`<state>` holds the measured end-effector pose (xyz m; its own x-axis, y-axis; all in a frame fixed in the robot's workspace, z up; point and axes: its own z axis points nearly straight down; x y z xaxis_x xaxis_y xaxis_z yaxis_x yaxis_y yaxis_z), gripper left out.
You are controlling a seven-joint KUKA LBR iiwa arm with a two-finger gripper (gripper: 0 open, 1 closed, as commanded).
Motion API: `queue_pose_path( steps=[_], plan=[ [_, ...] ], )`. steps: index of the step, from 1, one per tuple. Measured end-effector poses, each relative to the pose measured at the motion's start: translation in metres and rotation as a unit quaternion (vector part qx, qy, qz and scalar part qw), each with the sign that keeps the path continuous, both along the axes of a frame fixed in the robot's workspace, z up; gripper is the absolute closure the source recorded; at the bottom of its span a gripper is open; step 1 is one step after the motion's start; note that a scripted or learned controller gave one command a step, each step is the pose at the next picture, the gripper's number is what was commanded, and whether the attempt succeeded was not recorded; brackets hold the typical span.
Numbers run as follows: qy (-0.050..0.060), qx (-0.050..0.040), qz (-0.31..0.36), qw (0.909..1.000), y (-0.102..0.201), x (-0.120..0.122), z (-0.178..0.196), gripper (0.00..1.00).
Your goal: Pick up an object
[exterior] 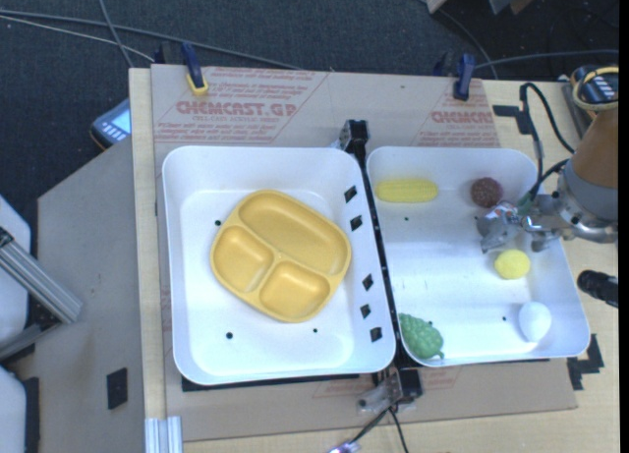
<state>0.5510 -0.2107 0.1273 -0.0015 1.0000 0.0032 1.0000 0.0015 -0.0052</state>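
yellow ball (512, 264) lies near the right bin's (462, 338) right wall. pincer (498, 229) hovers just above it; whether it is spread is unclear.

Two glossy white plastic bins (187, 245) sit on a tan board printed with red lettering (236, 107), holding a mustard-yellow three-compartment tray (280, 254), a yellow oblong piece (406, 191), a maroon ball (486, 191), a yellow ball (512, 264), a white egg-shaped piece (535, 321) and a bumpy green lump (423, 337)
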Motion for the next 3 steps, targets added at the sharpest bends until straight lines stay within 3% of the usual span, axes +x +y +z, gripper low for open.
queue_pose_path(
  steps=[1, 2, 3],
  plan=[
    [0.0, 0.0007, -0.001, 1.0, 0.002, 0.0, -0.045, 0.0],
    [-0.003, -0.0005, -0.001, 1.0, 0.001, 0.001, -0.031, 1.0],
    [-0.005, -0.0025, -0.001, 1.0, 0.0, -0.001, 0.013, 1.0]
  ],
)
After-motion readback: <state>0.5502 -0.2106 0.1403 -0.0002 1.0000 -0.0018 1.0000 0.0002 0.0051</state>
